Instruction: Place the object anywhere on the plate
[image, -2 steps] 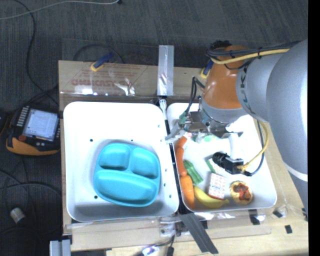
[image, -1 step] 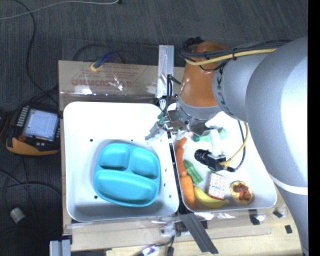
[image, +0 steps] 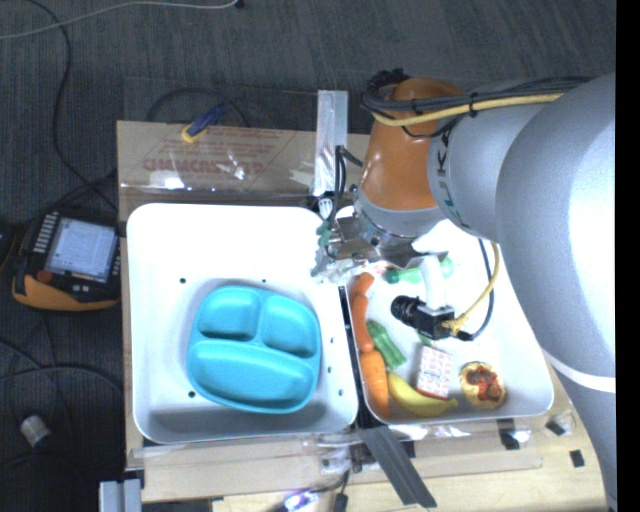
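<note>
We saw the tool (image: 338, 252) at frame centre, above the wall between the bins; whether it gripped anything we could not tell. The blue plate (image: 255, 346) in the left bin (image: 165, 260) lay bare, so placing remained. Carrots (image: 372, 372), a banana (image: 415, 398) and a small carton (image: 435, 370) crowded the right bin (image: 520, 380).

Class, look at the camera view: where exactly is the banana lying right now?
The banana lies in the right bin near its front edge, between the carrot and a small patterned box.
</note>
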